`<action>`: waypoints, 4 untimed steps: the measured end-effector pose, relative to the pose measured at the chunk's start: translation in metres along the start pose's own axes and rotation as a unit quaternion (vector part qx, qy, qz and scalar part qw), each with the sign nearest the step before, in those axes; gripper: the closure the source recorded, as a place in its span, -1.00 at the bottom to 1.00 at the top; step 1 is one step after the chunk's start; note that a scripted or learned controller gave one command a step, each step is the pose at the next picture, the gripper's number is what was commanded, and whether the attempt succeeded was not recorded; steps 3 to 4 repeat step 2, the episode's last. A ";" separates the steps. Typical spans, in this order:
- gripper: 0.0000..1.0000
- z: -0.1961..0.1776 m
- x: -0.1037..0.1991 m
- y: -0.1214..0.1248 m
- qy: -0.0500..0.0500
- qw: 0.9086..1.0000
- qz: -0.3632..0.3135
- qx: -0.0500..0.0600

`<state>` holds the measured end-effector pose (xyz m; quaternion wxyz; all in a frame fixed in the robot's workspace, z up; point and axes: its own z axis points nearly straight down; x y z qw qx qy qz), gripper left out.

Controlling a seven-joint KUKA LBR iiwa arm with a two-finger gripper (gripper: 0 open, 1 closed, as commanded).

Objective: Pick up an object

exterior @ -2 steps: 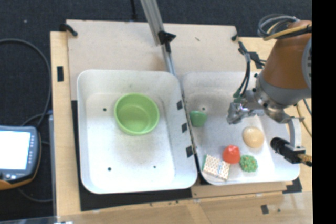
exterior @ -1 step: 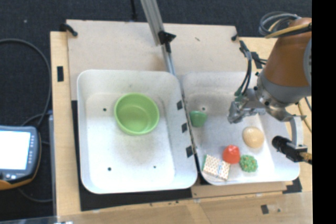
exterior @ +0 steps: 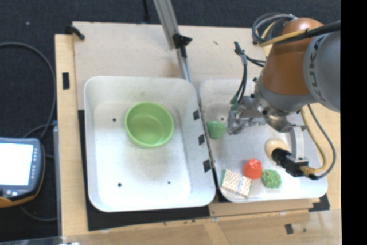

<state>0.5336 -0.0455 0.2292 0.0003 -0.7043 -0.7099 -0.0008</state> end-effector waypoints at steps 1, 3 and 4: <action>1.00 -0.014 0.053 -0.002 0.000 1.000 0.000 -0.001; 1.00 -0.005 0.112 -0.006 0.000 1.000 0.000 0.001; 1.00 -0.005 0.112 -0.006 0.000 1.000 0.000 0.001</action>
